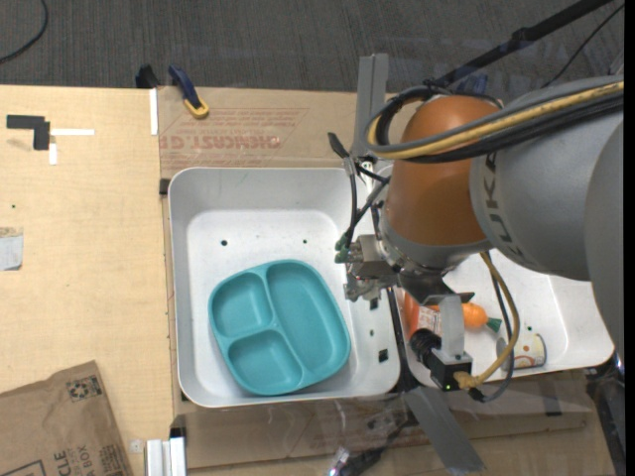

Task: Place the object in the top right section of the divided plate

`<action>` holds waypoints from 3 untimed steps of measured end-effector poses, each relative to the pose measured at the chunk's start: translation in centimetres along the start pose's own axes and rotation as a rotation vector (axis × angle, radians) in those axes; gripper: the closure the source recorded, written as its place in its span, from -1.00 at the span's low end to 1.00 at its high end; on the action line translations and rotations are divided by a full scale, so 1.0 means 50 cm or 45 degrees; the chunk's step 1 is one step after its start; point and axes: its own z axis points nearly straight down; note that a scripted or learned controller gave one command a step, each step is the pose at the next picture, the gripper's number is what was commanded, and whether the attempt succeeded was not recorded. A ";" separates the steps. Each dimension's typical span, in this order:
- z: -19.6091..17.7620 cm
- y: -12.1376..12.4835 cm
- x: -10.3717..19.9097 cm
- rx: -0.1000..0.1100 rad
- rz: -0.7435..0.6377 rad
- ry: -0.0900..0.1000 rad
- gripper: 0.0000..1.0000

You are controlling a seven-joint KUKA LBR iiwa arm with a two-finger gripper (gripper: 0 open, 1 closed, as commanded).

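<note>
two bins stood side by side on the bench; the divided plate [280, 325] lay in the left bin [189, 266], toward its near left part. the arm [516, 186] reached in from the right and hung over the wall between the bins. in the right bin [585, 335], partly hidden under the arm, small objects [474, 316] lay near the dividing wall

The teal three-section divided plate [280, 325] looks like smooth matt plastic. It lies in a shallow white bin [189, 266] of smooth, faintly glossy plastic. At nine o'clock from the bin, the pale bench top [79, 256] has a matt wood grain. At twelve o'clock lies flat, matt brown cardboard [258, 132]. The arm's orange band [437, 181] is glossy, and its grey shell [556, 177] has a satin sheen.
</note>
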 end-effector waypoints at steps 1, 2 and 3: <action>-0.254 0.000 -0.023 -0.001 0.048 -0.002 1.00; -0.426 -0.001 -0.070 -0.002 -0.339 -0.001 1.00; -0.425 -0.001 -0.070 -0.001 -0.339 -0.001 -1.00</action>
